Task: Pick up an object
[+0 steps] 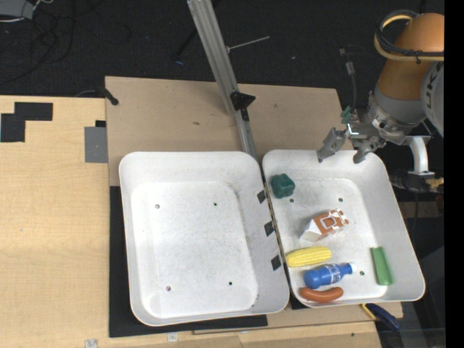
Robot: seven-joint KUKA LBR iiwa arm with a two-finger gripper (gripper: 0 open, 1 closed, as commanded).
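While the grey arm with its orange band (413, 53) reaches in from the right, its wrist sits above the far right corner of the right-hand shallow white bin (395, 201). Two-finger gripper (342, 149) points down and toward the left, fingers spread apart with nothing between them, tips hovering just over the bin's far rim.

Right bin contents, all apart from the gripper:
- dark green rounded block (282, 186), far left corner, near the divider between bins
- small white carton with red-brown print (325, 225), mid-bin, lying tilted
- yellow corn cob toy (309, 256), lying crosswise, just nearer than the carton
- blue bottle with white label (327, 274), on its side, just beside the corn
- red-orange sausage-shaped piece (320, 293), at the near rim, beside the bottle
- flat green bar (381, 265), near the right wall, lengthwise

Left-hand white bin (192, 234) sits alongside, touching the right one. Slanted grey metal rail (220, 67) runs down to the bins' junction.
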